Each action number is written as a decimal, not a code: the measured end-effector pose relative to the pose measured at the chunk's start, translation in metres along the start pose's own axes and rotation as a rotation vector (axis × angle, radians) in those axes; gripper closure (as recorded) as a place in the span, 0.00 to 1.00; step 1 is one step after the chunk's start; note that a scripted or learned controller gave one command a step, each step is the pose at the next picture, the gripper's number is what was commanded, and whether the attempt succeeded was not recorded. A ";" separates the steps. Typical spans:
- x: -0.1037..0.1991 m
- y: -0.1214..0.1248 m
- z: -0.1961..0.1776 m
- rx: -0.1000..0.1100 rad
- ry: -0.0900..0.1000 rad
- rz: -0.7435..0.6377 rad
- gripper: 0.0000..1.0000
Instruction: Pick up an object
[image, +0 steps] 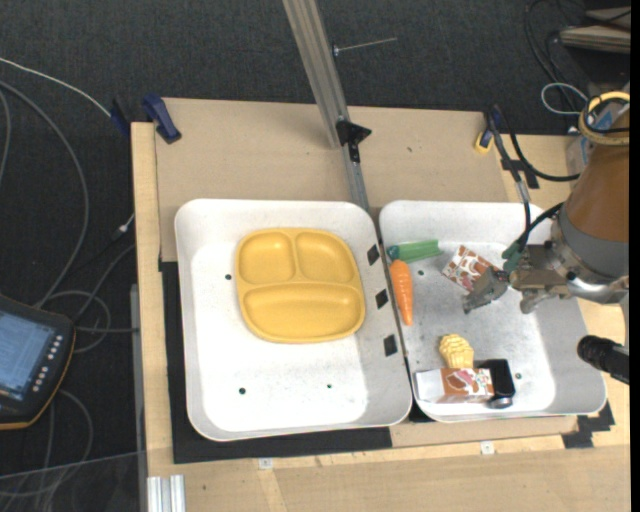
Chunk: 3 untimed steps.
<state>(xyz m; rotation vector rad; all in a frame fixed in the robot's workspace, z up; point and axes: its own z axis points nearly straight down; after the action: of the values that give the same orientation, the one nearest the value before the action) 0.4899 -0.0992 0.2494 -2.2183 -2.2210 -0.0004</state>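
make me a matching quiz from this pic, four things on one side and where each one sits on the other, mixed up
Things:
1. yellow divided plate
2. carrot
3. corn piece
4. black block

Places:
A. right bin, near its front edge, beside a red and white packet
B. left bin, lying flat in its middle
C. right bin, along its left wall, below a green item
D. right bin, just above the front packet

Pairs: 1-B, 2-C, 3-D, 4-A
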 end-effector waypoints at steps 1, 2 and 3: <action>0.000 0.000 0.000 -0.001 -0.001 0.000 0.00; -0.004 -0.003 0.043 0.006 0.001 0.002 0.00; 0.004 -0.011 0.093 0.007 0.001 0.001 0.00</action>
<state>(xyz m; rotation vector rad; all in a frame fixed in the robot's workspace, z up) 0.4788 -0.0951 0.1564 -2.2154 -2.2156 0.0057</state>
